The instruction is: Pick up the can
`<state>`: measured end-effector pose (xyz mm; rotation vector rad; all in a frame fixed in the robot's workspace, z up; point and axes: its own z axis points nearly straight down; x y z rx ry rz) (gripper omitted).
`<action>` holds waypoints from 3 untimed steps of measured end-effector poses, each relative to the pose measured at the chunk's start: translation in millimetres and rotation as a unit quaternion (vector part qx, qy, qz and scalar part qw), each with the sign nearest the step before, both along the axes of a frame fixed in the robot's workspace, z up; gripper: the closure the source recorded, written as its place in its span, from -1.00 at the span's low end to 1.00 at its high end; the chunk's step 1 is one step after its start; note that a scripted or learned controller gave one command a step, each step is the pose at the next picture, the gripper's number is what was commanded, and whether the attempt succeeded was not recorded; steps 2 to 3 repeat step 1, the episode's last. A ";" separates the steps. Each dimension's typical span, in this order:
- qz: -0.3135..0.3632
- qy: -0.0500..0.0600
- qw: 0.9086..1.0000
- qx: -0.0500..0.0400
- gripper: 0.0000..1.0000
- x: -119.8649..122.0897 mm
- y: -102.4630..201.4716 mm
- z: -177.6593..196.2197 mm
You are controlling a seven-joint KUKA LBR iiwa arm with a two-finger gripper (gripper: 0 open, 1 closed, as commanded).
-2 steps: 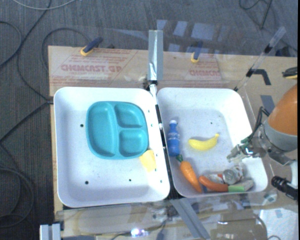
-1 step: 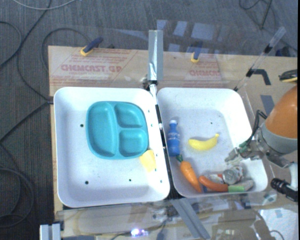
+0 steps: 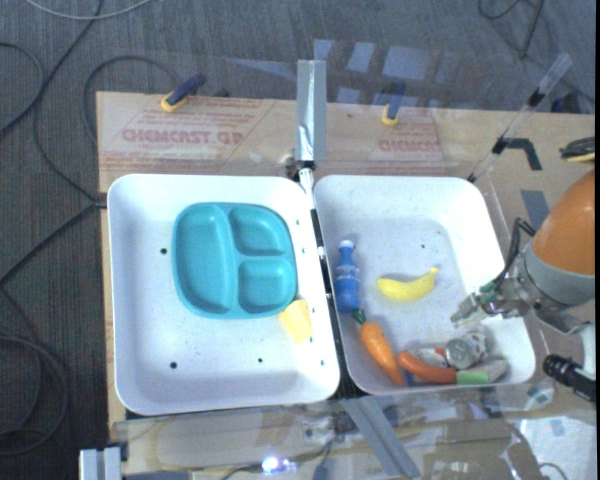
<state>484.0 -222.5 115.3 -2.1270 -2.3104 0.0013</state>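
Tool (image 3: 477, 308) hovers just above can (image 3: 466, 350) in right bin (image 3: 400, 193).

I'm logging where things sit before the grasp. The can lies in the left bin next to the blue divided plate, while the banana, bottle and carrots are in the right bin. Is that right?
Not quite. The camera view shows the can in the right bin, near its front right corner beside the carrots. The blue divided plate is in the left bin; the banana and bottle are in the right bin, as stated.

Blue tray (image 3: 232, 258), yellow block (image 3: 296, 320), bottle (image 3: 347, 277), banana (image 3: 408, 286), carrots (image 3: 379, 351).
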 end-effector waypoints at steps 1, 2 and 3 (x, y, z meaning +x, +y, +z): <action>-0.046 0.001 0.999 0.000 1.00 -0.8 -0.1 -4.3; -0.046 0.001 0.999 0.000 1.00 -0.8 -0.1 -4.3; -0.046 0.001 0.999 0.000 1.00 -0.8 -0.1 -4.3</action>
